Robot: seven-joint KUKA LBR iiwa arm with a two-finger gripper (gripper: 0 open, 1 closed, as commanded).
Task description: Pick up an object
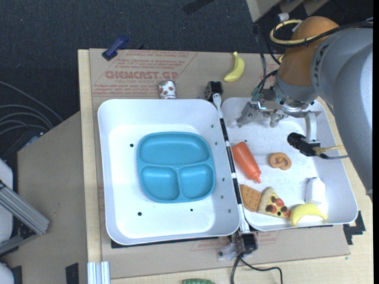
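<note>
**Over the right bin's far end**

While I hang above the far end of the right bin (340, 176), my gripper (260, 116) stands with fingers spread and nothing between them. The orange bottle (246, 161) lies nearer the camera, apart from my fingertips, with the pretzel (279, 160) just beside it.

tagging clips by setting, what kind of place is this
Probably a robot lab test bench: two white bins clamped side by side on a board, toy food such as a pizza slice and pretzel, and loose cables on dark carpet.
</note>
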